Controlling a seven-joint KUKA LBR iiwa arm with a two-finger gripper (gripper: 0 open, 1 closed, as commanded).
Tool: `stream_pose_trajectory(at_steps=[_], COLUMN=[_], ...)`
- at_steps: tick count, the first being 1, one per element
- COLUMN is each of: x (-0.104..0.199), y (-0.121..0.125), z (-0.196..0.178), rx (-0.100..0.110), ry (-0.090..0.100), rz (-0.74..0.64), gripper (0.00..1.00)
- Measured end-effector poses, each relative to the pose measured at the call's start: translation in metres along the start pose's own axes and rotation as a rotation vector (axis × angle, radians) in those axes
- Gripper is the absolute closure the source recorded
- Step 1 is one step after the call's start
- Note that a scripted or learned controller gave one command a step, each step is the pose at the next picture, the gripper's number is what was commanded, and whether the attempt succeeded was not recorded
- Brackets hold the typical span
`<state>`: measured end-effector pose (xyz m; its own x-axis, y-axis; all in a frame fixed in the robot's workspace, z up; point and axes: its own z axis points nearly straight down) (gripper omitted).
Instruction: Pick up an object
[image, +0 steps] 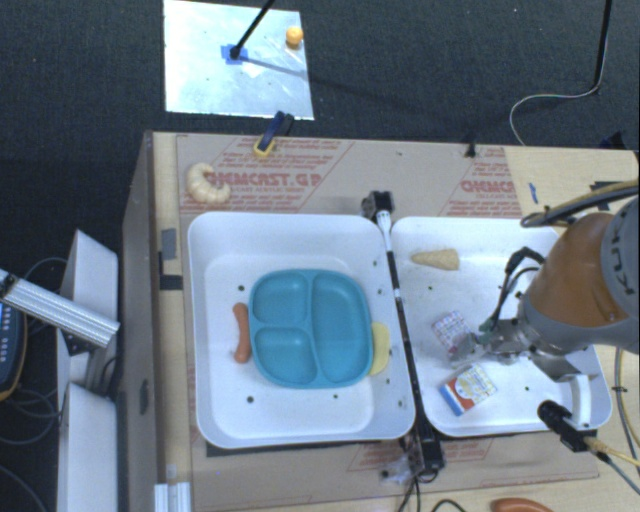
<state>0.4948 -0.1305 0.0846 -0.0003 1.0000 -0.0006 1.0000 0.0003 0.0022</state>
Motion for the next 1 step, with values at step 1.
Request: stream_pose_trajectory(at_steps=[1], x=[0.0006], y=[0.001], z=[-0.0105], rx=[-0.002], ry=[0.001], rz=[-0.002], gripper=[1.0])
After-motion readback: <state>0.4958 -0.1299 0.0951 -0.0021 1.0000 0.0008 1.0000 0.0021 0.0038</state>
